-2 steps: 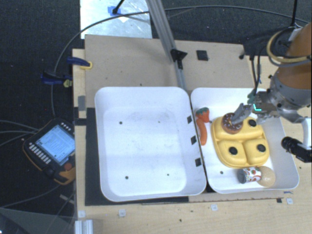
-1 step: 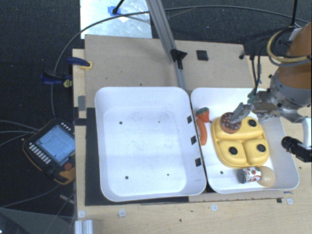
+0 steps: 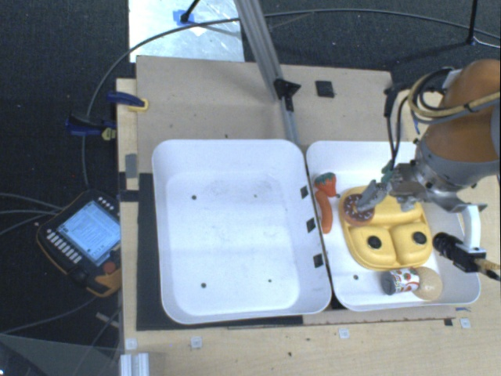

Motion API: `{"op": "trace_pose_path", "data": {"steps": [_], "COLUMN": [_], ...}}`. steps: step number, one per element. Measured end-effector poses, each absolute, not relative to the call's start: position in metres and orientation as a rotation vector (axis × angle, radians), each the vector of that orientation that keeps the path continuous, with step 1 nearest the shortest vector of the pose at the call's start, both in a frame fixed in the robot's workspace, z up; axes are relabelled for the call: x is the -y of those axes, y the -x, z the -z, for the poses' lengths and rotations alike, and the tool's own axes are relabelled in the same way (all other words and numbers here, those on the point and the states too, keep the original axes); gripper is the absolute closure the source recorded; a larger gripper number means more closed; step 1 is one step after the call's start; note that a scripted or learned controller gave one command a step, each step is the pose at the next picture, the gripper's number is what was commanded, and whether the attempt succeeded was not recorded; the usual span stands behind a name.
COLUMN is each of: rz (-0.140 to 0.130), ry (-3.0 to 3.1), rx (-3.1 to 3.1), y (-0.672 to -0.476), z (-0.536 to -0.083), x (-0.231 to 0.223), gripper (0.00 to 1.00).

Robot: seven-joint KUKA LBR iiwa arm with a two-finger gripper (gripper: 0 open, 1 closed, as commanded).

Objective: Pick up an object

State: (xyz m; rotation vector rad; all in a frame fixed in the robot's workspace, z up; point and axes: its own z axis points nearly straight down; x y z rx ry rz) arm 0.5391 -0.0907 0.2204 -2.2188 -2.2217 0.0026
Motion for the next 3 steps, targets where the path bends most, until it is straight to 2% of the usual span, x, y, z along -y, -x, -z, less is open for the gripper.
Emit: {"op": "trace_pose_path", "data": {"steps": [1,2,3], "rz": [-0.003,0.003,0.009], "ry": [2.218,2.223,2.224], "rx": [2.221,2.223,2.228], "y": [-0.542,-0.538,-0.540], "z": [-0.158,-0.116,-0.130], "x": [0.089,0.093,0.093], "gripper": [0.00,0.00,1.00]}}
